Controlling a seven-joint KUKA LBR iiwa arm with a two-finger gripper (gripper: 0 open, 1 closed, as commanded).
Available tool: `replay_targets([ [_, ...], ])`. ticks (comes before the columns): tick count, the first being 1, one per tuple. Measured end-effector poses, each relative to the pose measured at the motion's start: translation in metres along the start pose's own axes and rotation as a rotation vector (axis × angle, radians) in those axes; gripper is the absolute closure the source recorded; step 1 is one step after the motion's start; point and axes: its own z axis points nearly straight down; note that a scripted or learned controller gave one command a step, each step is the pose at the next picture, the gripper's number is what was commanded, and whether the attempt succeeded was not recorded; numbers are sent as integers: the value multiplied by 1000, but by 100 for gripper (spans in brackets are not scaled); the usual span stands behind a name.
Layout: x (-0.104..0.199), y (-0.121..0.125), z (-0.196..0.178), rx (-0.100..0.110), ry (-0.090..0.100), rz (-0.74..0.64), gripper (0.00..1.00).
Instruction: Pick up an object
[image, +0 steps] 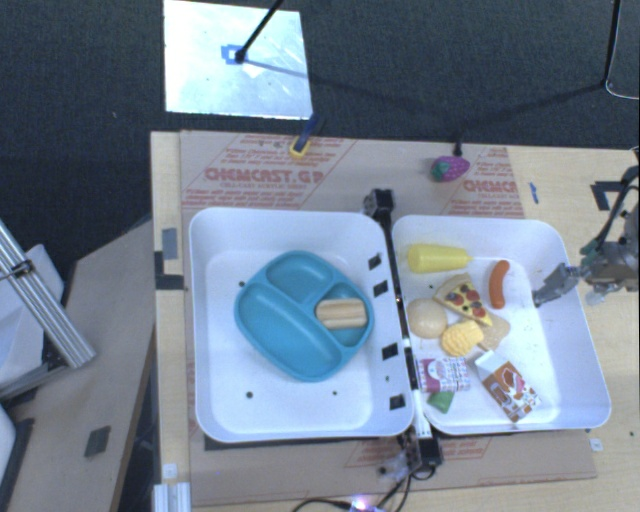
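On the left, a white bin (215, 330) holds a blue divided plate (290, 320) with a bread roll (342, 314) lying in one of its compartments. Rightward, the second bin (575, 380) carries the toy food: a yellow corn cob (437, 258) at the top, a pizza slice (463, 298), an orange sausage (498, 284), a pale round piece (427, 319), a yellow bumpy piece (462, 338), a small pink carton (443, 375) and a brown packet (508, 389). At that bin's right rim hangs the gripper (556, 284), with nothing between its tips; whether they are spread or pressed together cannot be told.
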Motion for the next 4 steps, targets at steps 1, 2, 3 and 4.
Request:
replay_targets([
  [1,1,3,-7,-12,-3,-4,0],
  [2,7,7,37,-11,-2,-4,0],
  [3,7,1,98,-8,-1,-2,0],
  [4,7,3,149,-12,-3,-1,0],
])
